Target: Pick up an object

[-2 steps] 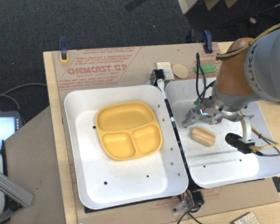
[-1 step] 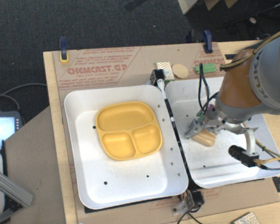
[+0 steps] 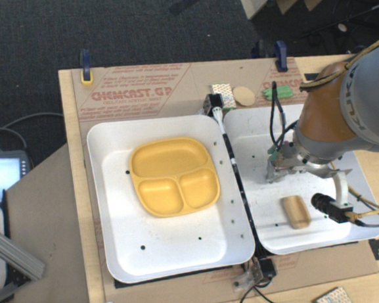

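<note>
Across the tabletop's cardboard [image 3: 137, 86], red print reads "CHEMCAST GP"; a tan block [image 3: 296, 211] lies in the right bin [image 3: 257, 174] near the tool [image 3: 280, 166], yellow tray [image 3: 174, 175] in the left bin [image 3: 115, 207].

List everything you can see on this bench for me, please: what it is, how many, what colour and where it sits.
Bins: two, white, side by side on the bench.
Divided tray: one, yellow, three compartments, in the left bin.
Block: one, tan, near the front of the right bin.
Round piece: one, beige, on the board behind the bins.
Clamps: two, blue, at the board's far edge.
Arm: one, grey and orange, over the right bin.
Gripper: one, metal, above the right bin's floor.
</note>
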`<state>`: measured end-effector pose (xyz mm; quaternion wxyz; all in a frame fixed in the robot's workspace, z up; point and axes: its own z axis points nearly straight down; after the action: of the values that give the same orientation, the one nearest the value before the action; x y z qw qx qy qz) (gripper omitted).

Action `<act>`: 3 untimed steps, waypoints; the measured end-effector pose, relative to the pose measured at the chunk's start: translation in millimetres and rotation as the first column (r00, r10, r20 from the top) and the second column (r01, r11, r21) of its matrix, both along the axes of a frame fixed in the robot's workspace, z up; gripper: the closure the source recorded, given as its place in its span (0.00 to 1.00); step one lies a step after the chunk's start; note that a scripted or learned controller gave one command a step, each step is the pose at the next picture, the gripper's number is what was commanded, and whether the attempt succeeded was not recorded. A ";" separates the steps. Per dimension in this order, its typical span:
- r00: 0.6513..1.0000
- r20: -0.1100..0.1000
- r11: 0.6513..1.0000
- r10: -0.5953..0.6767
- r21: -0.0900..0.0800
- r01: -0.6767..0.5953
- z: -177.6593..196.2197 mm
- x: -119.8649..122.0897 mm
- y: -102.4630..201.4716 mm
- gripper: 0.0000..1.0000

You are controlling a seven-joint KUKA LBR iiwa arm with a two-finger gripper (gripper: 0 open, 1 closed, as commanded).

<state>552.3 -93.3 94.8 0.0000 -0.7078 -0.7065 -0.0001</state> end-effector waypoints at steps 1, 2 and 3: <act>1.000 -0.001 1.000 0.000 0.000 0.000 -0.6 -0.2 0.0 0.00; 1.000 0.007 1.000 0.003 -0.003 -0.003 -8.5 62.6 -25.9 0.00; 1.000 0.007 1.000 0.005 -0.001 -0.005 -9.5 114.8 -8.3 0.00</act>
<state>667.1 -101.6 85.4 -0.0030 -0.7059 -0.7083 -0.0021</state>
